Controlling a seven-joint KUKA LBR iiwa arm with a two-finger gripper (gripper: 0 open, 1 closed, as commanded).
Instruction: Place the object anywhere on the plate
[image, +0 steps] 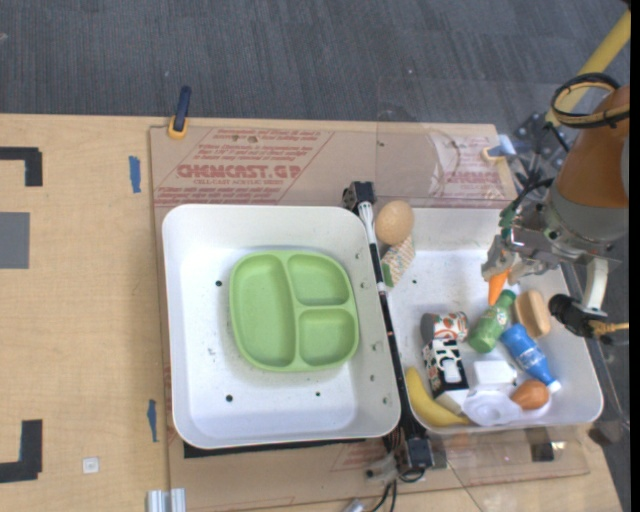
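Observation:
A light green plate (294, 310) with three compartments lies in the left white bin (190, 400), with nothing on it. My gripper (503, 264) hangs over the upper right part of the right bin (590, 400), well to the right of the plate. An orange carrot-shaped piece (496, 290) sits right below the gripper's tip; whether it is touching or gripped I cannot tell. Just below it lie a green bottle (490, 329) and a blue bottle (526, 353).
The right bin also holds a tan egg (394, 222) at its top left, a banana (432, 404), a black and white carton (444, 352), a tan bun (535, 312), a white lid (486, 410) and an orange ball (531, 396). A black divider (376, 290) runs between the bins.

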